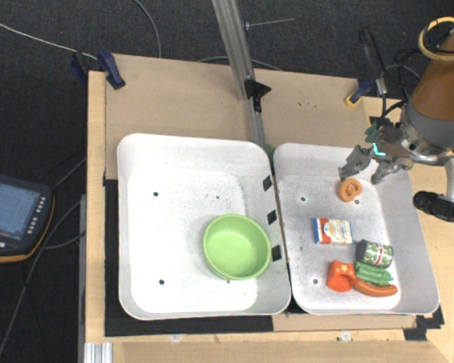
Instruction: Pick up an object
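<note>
Bench [186, 98]: tan board on a dark carpeted floor, two shallow white bins side by side on it, blue clamps at its far corners.
Arm [442, 83]: grey with an orange band above the wrist, reaching in from the right over the far end of the right bin [414, 250].
Tool [367, 172]: two fingers spread wide — nothing between them — hanging over the right bin's far part.
Orange ring [350, 190]: a small doughnut-like piece on the bin floor, just below the tool and a little toward its left finger; whether that finger touches it I cannot tell.
Small box [332, 231]: white with red and blue print, lying flat, nearer the camera than the tool, in the middle of the right bin.
Green can [374, 254]: on its side, beyond the box from the tool, toward the bin's near right part.
Orange cup [341, 277]: well apart from the tool, at the near end of the right bin, touching a red-and-green piece [375, 288] beside it.
Left bin [159, 165]: far to the tool's left across the bins' shared edge.
Green bowl [237, 246]: upright in the left bin's near right corner — well away from the tool.
Handheld screen unit [10, 216]: on the floor, past the left bin, farthest from the tool.
</note>
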You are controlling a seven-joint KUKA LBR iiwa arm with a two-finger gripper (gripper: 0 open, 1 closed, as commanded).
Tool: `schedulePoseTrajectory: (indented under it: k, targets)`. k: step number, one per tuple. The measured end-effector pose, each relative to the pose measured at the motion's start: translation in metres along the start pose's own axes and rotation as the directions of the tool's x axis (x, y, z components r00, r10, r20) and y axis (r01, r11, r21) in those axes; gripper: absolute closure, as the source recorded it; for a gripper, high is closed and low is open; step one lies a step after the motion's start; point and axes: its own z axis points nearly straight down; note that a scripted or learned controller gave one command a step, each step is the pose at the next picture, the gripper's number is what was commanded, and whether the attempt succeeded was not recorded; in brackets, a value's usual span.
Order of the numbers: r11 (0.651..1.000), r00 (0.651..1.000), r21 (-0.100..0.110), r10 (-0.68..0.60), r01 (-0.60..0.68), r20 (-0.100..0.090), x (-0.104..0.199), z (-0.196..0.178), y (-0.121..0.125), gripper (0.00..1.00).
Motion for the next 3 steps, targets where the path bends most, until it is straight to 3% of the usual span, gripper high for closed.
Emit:
schedulePoseTrajectory:
  k: [1,3]
  targets:
    - [1.0,1.0,0.0,0.0,0.0,0.0,0.0,0.0,0.0,0.0]
    - [1.0,1.0,0.005,0.0,0.0,-0.001,0.004,0.108,-0.007,0.0]
